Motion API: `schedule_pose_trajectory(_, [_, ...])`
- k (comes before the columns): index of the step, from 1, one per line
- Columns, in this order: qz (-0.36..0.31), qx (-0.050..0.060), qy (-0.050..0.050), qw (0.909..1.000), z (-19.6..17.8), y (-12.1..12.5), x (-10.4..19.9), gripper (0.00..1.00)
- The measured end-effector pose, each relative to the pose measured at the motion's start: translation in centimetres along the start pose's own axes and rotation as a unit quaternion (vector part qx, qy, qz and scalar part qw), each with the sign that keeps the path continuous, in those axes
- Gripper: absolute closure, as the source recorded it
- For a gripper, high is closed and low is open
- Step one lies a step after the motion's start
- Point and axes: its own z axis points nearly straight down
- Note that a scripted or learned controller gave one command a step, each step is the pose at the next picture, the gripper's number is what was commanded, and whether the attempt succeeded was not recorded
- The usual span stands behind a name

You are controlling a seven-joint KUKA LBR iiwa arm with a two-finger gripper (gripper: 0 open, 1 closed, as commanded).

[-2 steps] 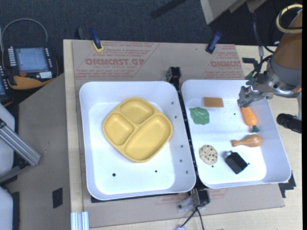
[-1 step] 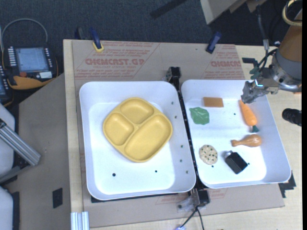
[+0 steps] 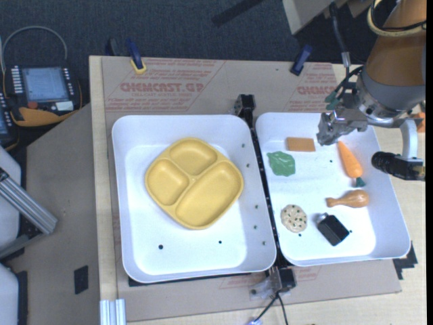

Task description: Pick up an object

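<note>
Dark carpet surrounds the tabletop (image 3: pixel 203 80), whose brown board carries two shallow white bins side by side. From the right the grey arm with its orange band reaches in, and the pincer (image 3: pixel 327 135) hangs low over the far part of the right bin (image 3: pixel 385 242), just beside a tan cracker-like slab (image 3: pixel 300 144) and close to an orange carrot (image 3: pixel 349 160). How wide the pincer stands cannot be told from this angle, and nothing is seen held by it.

Any pick would come from the right bin. Besides the slab and carrot, it holds a green leafy piece (image 3: pixel 281 163) near its left wall, a drumstick (image 3: pixel 349 199), a speckled round cookie (image 3: pixel 293 217) and a small black block (image 3: pixel 333 229) towards the near edge. The left bin (image 3: pixel 135 249) holds a yellow divided plate (image 3: pixel 194 182) with three compartments, all bare.

Risks from here, as I judge them: the slab lies flat and thin, so the pincer may slide over it or press it against the bin floor without getting purchase. With the carrot so near on the other side, a slightly off descent could land between the two and nudge both away. The carrot is rounded and tapered, so a grip near its narrow end may squeeze it out sideways.
</note>
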Motion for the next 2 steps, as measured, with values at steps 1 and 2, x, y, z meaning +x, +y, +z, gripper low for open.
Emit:
schedule_pose_trajectory(1, [0.000,0.002,0.000,1.0000,1.4,-0.1,5.0,1.00])
schedule_pose_trajectory(2, [0.000,-0.001,0.000,1.0000,0.7,0.4,10.3,1.00])
